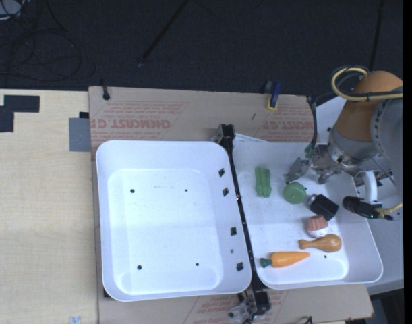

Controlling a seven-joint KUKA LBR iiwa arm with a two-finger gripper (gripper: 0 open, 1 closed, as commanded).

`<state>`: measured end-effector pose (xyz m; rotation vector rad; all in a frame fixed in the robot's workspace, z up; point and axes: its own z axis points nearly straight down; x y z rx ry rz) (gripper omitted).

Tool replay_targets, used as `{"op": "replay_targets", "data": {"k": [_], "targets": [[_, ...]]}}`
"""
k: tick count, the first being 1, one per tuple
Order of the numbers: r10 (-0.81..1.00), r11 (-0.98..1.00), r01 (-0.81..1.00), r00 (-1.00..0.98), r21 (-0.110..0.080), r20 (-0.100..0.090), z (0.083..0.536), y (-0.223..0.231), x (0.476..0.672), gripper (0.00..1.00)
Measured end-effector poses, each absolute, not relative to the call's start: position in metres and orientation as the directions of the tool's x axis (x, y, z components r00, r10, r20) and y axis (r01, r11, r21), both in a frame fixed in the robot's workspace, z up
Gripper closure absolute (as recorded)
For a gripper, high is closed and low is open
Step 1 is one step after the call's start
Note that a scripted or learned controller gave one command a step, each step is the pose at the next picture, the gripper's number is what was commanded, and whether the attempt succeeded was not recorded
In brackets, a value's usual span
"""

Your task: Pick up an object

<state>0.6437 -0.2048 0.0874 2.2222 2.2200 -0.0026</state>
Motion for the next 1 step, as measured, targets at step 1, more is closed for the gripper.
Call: {"op": "replay_targets", "data": {"k": [1], "targets": [[1.000,0.000,1.000,0.000,-0.005,0.001,0.0931,-0.2126,0.6072,0.00]]}}
